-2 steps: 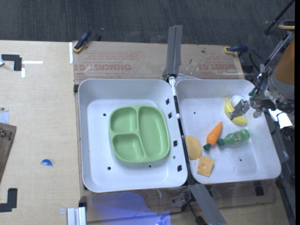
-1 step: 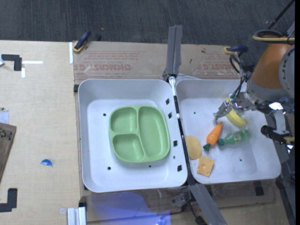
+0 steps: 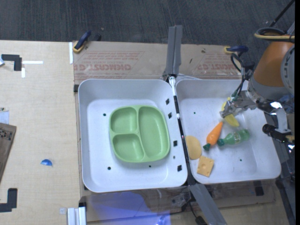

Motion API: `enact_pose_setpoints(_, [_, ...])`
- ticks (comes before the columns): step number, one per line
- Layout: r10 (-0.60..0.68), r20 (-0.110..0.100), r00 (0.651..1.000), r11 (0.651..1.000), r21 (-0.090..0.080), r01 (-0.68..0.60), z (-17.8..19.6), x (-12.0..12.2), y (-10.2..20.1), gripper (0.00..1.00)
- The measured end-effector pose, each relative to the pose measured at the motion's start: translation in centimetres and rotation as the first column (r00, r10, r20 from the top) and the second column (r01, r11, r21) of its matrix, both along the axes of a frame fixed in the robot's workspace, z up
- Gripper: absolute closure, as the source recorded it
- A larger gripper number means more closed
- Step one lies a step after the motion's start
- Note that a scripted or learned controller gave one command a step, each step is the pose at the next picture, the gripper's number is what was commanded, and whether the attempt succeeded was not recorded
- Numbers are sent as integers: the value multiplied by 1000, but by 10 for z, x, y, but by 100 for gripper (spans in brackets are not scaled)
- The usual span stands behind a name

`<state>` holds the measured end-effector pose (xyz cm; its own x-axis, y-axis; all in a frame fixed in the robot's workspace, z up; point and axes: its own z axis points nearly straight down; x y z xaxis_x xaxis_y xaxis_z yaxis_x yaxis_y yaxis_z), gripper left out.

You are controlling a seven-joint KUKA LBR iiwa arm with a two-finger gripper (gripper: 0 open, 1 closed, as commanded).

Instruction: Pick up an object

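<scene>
Gripper (image 3: pixel 228 109) hovering in the right bin (image 3: pixel 262 170), directly over a yellow item (image 3: pixel 232 121).

Finger state cannot be determined (metal tips are blurring together). A tapered orange carrot (image 3: pixel 214 133), a translucent green bottle (image 3: pixel 234 138), a rounded tan piece (image 3: pixel 193 146) and a holed cheese wedge (image 3: pixel 205 166) are lying nearby. The left bin (image 3: pixel 89 125) is carrying a glossy green three-compartment plate (image 3: pixel 139 134).

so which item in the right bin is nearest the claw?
The yellow piece, directly under the claw. The orange carrot, green bottle, potato and cheese wedge all lie farther toward the bin's front.
</scene>
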<state>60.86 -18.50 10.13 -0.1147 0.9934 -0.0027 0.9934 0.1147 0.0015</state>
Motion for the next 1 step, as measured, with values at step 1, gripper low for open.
enact_pose_setpoints(1, [-147, -3, 989, 989, 1, 147, 80, -6, 38, 100])
